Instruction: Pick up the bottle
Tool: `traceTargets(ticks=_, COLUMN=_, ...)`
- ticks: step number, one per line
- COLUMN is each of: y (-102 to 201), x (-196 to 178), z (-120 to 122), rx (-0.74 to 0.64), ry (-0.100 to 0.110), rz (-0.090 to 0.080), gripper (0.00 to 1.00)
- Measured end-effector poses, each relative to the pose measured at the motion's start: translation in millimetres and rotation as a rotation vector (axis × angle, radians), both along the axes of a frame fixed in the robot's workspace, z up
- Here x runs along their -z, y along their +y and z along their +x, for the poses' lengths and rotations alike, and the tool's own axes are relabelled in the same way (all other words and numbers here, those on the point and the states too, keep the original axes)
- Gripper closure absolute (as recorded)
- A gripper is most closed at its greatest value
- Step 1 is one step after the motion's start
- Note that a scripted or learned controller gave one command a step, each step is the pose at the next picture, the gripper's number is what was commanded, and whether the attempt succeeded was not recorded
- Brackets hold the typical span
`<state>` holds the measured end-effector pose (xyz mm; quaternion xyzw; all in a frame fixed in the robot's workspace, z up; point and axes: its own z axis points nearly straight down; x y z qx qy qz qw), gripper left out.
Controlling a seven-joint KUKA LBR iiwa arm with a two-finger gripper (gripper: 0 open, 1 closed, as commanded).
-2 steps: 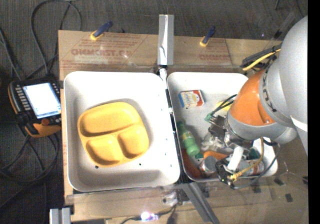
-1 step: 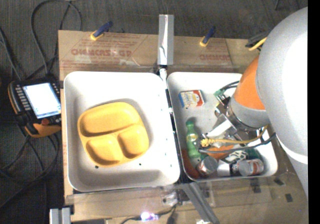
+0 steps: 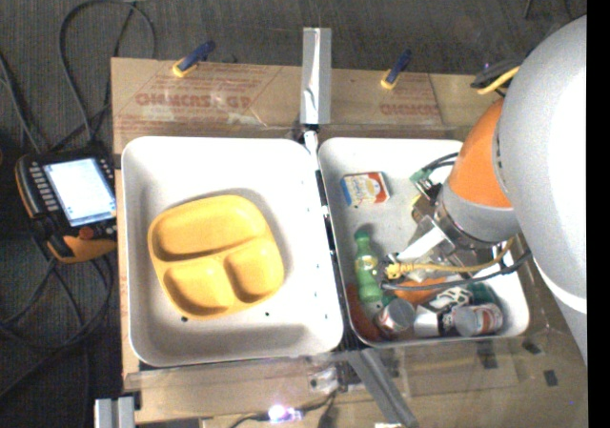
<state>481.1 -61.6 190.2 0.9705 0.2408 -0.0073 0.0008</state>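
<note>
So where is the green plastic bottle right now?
In the camera view, the green plastic bottle lies in the right white bin, along its left wall, just below the small white carton.

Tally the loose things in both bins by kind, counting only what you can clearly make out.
Yellow divided tray: 1
Green bottle: 1
Small carton: 1
Cans: 2
Total: 5
The clutter under the arm in the right bin is too hidden to sort or count.
</note>
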Motion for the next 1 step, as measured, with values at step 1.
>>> traceTargets(ticks=1, y=-35.5, x=92.2, z=0.4, rx=-0.226, ry=-0.006, rz=0.008, gripper=1.0)
